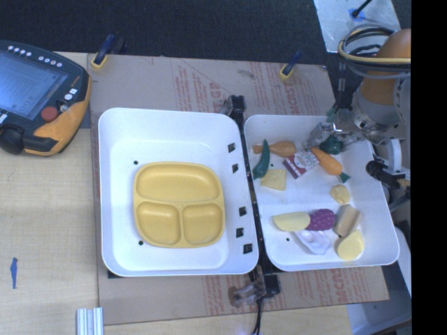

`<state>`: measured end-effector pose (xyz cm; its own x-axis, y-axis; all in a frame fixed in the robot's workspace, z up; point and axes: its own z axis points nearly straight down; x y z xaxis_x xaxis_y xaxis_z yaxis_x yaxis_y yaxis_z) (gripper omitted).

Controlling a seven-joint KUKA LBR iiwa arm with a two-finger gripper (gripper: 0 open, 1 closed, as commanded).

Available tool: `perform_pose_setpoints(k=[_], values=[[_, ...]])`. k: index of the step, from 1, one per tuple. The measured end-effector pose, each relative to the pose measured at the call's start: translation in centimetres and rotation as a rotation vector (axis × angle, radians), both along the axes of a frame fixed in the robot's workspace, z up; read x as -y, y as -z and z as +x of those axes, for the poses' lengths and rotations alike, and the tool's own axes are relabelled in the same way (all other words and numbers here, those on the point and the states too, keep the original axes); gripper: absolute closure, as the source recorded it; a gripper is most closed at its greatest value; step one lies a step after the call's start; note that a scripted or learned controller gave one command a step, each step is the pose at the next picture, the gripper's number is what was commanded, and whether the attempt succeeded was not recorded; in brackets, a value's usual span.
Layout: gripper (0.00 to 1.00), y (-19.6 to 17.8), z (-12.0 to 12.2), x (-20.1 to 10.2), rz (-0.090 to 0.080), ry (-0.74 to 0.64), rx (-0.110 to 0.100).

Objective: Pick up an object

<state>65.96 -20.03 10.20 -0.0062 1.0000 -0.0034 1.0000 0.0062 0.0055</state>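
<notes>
White bins (112,187), two: we see one yellow tray (179,204) left; right bin (377,257) holds toy foods, orange carrot (328,161) beneath the gripper (332,135), whose grip we can't tell.

A yellow divided tray (179,204) lies in the left bin (112,187). Toy foods crowd the right bin (380,253). The gripper (328,135) hangs at its far edge.

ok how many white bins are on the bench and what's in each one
2. The left bin holds a yellow three-compartment tray. The right bin holds a scatter of toy food, with the gripper at its far right corner; small pieces under the arm may be hidden.
</notes>
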Motion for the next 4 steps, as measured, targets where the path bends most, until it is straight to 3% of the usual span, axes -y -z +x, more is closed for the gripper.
perform_pose_setpoints(k=[1,2,3,4], values=[[0.00,0.1,-6.4,1.3,0.001,0.006,0.003],[0.00,0.9,-0.6,1.2,0.001,0.000,-0.001],[0.00,1.1,-11.7,1.2,0.006,0.007,-0.018],[0.00,0.9,-2.7,-6.7,0.002,-0.005,-0.002]])
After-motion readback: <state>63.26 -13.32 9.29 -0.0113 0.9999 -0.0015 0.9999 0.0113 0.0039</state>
